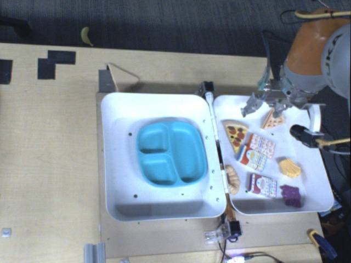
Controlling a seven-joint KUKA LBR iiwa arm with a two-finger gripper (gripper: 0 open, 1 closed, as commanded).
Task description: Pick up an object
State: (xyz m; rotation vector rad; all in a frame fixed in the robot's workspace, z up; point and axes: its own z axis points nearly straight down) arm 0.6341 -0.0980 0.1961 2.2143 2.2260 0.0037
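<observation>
Jaws (pixel 264 107) spread open, seemingly empty, over right bin (pixel 323 171) (beside pizza slice (pixel 236 132)).

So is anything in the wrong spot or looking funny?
One thing: a small yellow banana-shaped piece lies alone on the dark floor beyond the bench, far from both bins. Also, a tan toy sits against the divider edge of the right bin. The blue tray looks neatly placed.

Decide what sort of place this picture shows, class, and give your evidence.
Probably a robotics lab bench: a robot arm reaches over two white bins, one holding toy food such as a pizza slice, with cables nearby.
</observation>
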